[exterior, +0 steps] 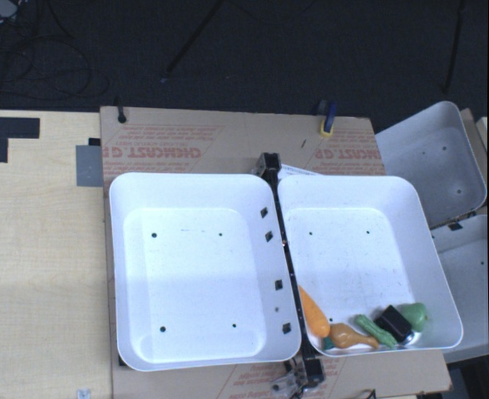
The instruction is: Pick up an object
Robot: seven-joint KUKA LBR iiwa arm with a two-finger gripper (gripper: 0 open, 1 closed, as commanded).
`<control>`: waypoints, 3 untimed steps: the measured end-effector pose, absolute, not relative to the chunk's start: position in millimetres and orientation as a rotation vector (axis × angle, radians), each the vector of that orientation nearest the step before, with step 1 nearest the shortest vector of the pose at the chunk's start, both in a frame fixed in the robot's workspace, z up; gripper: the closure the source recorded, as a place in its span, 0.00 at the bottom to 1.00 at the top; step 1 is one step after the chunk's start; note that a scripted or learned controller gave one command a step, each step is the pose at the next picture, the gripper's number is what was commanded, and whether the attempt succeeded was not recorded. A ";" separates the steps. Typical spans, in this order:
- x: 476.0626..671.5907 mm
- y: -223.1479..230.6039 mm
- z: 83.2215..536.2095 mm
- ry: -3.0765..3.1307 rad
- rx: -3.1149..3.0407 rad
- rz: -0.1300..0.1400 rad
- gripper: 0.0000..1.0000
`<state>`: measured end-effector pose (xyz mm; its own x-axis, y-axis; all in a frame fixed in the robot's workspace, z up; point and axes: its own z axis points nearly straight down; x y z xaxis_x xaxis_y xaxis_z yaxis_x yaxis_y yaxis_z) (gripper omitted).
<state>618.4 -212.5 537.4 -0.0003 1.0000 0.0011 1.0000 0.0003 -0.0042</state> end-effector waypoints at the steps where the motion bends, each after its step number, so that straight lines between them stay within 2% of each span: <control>1: 645.7 -211.5 536.8 -2.226 -2.216 0.003 1.00; 2: 615.9 -213.5 537.8 -2.217 -2.221 0.003 1.00; 3: 639.9 -211.7 536.8 -2.226 -2.216 0.003 1.00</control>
